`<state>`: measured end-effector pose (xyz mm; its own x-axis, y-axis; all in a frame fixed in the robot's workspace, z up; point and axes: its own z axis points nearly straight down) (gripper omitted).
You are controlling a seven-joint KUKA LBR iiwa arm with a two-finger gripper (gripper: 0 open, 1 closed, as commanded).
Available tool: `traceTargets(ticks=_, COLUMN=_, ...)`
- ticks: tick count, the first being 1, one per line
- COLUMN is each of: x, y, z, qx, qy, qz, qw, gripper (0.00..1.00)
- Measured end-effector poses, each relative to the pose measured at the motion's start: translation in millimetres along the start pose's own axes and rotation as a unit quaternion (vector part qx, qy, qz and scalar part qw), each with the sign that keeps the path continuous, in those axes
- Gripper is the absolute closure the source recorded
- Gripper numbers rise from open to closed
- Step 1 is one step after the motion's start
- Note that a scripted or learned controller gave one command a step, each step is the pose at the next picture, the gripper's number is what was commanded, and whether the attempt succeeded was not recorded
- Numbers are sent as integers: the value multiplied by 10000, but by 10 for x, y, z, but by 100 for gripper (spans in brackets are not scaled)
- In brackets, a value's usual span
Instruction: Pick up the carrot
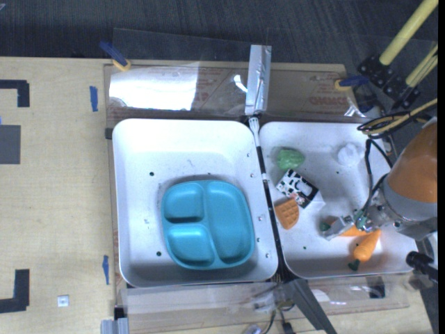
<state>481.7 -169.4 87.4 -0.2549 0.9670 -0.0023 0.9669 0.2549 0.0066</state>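
A wooden bench seen from above at a slant, bearing two shallow white bins side by side.

The left bin holds a blue divided plate with three sections, lying flat toward the bin's near side. Behind both bins, on the far side, stands a sheet of clear plastic with a metal bracket at its right end.

The right bin holds several small things. Near its left wall, toward the far side, lies a green lump. Just nearer than that sits a black-and-white patterned object, and touching its near edge is an orange waffle-textured piece. A pale, whitish object lies at the far right of the bin.

The carrot, orange with a green tip at its near end, lies tilted in the near right part of the right bin. The gripper hangs just left of the carrot's far end, very close to it; whether it is open or closed cannot be told. The grey arm with its orange band reaches in from the right, with black cables looping above it. Yellow rods cross the far right corner.
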Motion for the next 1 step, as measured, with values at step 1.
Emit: traceTargets(ticks=1, x=-8, y=18, z=-111, qx=-22, qy=-22, qz=-7, qw=10000, gripper=100)
